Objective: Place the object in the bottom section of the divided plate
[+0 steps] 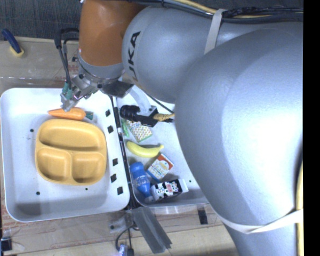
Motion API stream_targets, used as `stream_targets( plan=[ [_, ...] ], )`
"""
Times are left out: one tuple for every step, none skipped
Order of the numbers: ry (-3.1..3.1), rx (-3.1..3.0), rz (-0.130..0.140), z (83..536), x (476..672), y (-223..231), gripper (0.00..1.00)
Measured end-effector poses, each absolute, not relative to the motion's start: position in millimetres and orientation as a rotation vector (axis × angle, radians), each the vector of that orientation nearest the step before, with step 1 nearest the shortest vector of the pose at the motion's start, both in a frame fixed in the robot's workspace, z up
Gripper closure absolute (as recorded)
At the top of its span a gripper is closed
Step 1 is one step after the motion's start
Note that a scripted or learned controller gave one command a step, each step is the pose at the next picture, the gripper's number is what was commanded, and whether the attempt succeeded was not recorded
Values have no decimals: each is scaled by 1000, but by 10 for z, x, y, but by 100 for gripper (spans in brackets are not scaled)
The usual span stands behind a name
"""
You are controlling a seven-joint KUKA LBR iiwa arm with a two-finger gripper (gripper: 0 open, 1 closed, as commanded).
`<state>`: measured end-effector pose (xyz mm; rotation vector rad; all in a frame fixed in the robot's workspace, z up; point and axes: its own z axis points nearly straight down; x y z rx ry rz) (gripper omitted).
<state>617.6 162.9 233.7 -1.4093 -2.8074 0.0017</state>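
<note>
We see the tool (70,97) low in the left bin (16,196), touching the carrot (67,113), which lies just beyond the top edge of the yellow divided plate (71,151). We cannot tell how it stands. A banana (143,149) lies in the right bin (170,199).
</note>
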Motion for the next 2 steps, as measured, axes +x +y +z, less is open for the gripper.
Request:
stream_targets(
  plan=[
    [-2828, -1361, 4, 2649, 5658, 1721, 100],
    [-2830, -1355, 6, 2739, 5664, 1725, 100]
  ],
)
